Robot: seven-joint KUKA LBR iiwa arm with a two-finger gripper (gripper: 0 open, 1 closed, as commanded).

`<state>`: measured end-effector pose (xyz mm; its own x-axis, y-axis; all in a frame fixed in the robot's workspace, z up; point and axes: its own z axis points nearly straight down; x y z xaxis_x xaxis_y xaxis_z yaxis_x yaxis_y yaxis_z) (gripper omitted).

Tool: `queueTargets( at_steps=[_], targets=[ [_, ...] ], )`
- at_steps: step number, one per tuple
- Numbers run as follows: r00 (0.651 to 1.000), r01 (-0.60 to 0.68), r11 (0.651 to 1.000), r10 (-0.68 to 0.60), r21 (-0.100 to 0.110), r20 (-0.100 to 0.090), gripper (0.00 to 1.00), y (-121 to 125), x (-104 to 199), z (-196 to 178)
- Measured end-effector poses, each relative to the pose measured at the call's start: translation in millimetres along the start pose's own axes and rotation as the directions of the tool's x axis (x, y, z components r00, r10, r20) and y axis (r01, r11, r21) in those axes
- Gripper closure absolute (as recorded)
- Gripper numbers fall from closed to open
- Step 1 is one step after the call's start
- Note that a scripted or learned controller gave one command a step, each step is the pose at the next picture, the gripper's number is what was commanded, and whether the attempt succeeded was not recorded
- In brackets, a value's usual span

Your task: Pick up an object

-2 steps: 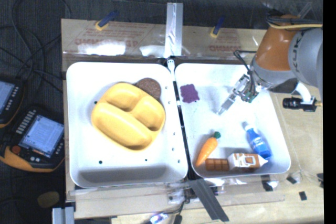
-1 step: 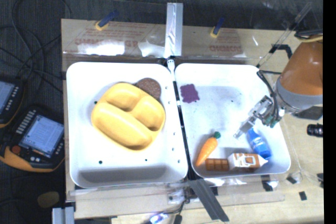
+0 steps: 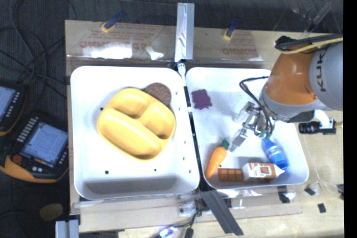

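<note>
A big yellow foam bun-shaped lump (image 3: pixel 136 122) fills the left white plastic bin (image 3: pixel 83 175). In the right white bin (image 3: pixel 223 83), the grey arm's gripper (image 3: pixel 245 130) hangs low with its fingers (image 3: pixel 239 140) slightly apart, nothing between them. The nearest pick, an orange toy carrot with a green top (image 3: pixel 216 160), lies just beyond the fingertips, toward the bin's front. Crowding is the risk: a blue plastic bottle (image 3: pixel 275 153) and a small white-and-orange carton (image 3: pixel 261 170) lie close, so a descent could nudge them or close on air.
</note>
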<state>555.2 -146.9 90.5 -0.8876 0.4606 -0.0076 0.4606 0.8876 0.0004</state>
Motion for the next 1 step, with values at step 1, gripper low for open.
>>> queueTargets(
  at_steps=[1],
  targets=[
    [0.938,0.346,0.938,-0.346,-0.004,-0.004,0.00,61.5,-26.9,-37.0]
  ],
)
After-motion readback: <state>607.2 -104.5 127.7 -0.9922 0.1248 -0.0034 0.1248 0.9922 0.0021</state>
